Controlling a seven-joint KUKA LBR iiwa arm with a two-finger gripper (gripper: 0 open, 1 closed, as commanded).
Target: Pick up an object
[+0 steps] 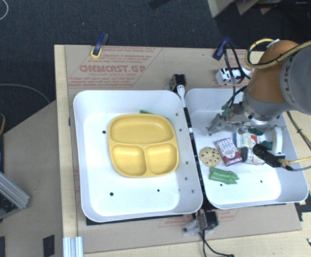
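Observation:
My gripper [223, 123] hangs low in the upper left part of the right bin [294, 189], on the arm that comes in from the right. Just below it lies a red packet [228, 150], with a round cookie [210, 155] to its left. A green pod-like toy [223, 176] rests below those two. To the right of the red packet, partly under the wrist, is a white and teal packet [248, 141]. I see nothing held in the gripper.
The left bin [91, 186] holds a yellow divided plate [143, 143], with a small green thing [147, 112] showing at the plate's far edge. A white object [278, 140] lies near the right bin's right wall. The bins' shared rim [191, 143] runs between them.

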